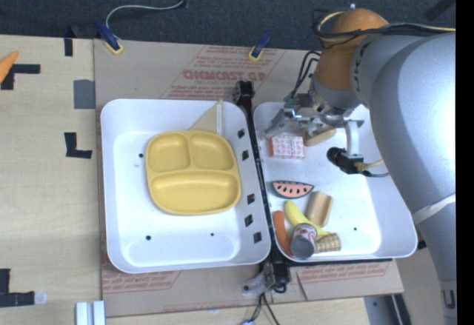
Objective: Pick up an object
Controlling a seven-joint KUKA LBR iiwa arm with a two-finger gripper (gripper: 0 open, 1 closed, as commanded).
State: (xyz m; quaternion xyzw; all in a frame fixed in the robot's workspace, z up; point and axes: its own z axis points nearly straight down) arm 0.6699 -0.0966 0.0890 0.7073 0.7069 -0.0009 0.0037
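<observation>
Several toys crowd the right bin (385, 238), and the gripper (305, 124) hangs at twelve o'clock above the pink box (286, 146), grip state unreadable; next, likely a descent.

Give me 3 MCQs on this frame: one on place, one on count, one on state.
1. Where does the yellow divided plate lie?
A. left bin
B. right bin
C. on the cardboard

2. How many compartments does the plate have?
A. two
B. three
C. five

3. How does the watermelon slice lie?
A. flat on the right bin floor
B. on the plate
C. on the dark floor beyond the bench

Answers: 1 A, it sits in the left bin. 2 B, two small sections above one wide one. 3 A, it lies flat below the gripper.
</observation>
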